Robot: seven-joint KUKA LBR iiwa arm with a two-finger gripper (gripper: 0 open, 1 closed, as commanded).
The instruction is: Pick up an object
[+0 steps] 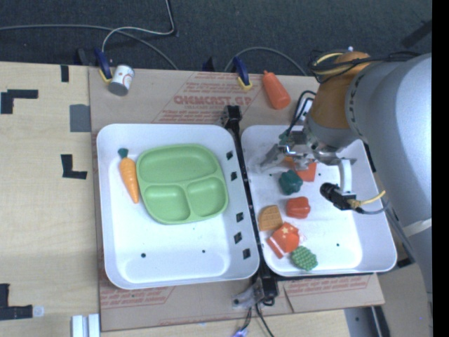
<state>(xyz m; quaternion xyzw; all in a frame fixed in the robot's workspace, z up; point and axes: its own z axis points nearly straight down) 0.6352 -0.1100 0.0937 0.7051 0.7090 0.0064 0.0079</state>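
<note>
In the upper part of the right bin [365,251], my gripper [286,156] reaches low over the toys. Partly hidden beneath it lies an orange piece [304,168]. Just below sits a dark green toy [290,182]. Further toward the front lie a red block [298,206], a brown cookie-like piece [269,217], a red-orange toy [284,239] and a green knobbly toy [304,258]. The grey arm with its orange band [337,97] covers the bin's right side.
The left bin [112,244] holds a green divided plate [184,182] and a toy carrot [128,176] at its left. Behind the bins, an orange toy [276,90] and a small can [121,79] lie on the cardboard. A black clip [233,115] joins the bins.
</note>
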